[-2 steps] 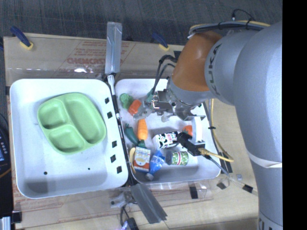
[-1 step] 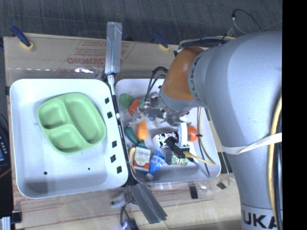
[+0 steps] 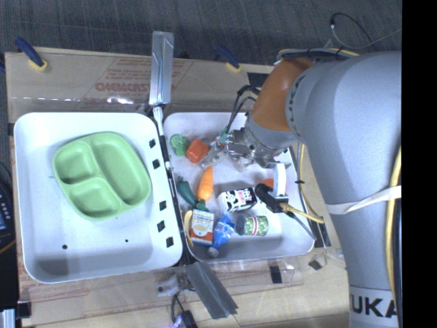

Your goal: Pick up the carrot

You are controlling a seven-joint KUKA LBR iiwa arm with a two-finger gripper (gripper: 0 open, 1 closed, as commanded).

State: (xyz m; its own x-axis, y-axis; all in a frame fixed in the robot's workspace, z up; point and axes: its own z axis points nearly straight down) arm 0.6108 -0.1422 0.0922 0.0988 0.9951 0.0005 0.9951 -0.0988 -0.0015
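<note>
The carrot [image 3: 205,183] is a small orange cone lying near the middle of the right bin [image 3: 298,241], its tip pointing up toward the far wall. My gripper [image 3: 228,146] hangs low over the far part of that bin, just above and to the right of the carrot, with nothing visibly in its grasp. The grey arm with its orange band [image 3: 276,104] reaches in from the right and hides the bin's far right corner.
Beside the carrot lie an orange-red toy with a green top [image 3: 195,150], a dark green piece [image 3: 186,191], a cow-patterned carton [image 3: 237,199], a green can [image 3: 254,225], a blue bottle [image 3: 222,232] and a juice box [image 3: 201,225]. The left bin [image 3: 34,251] holds a green divided plate [image 3: 102,174].
</note>
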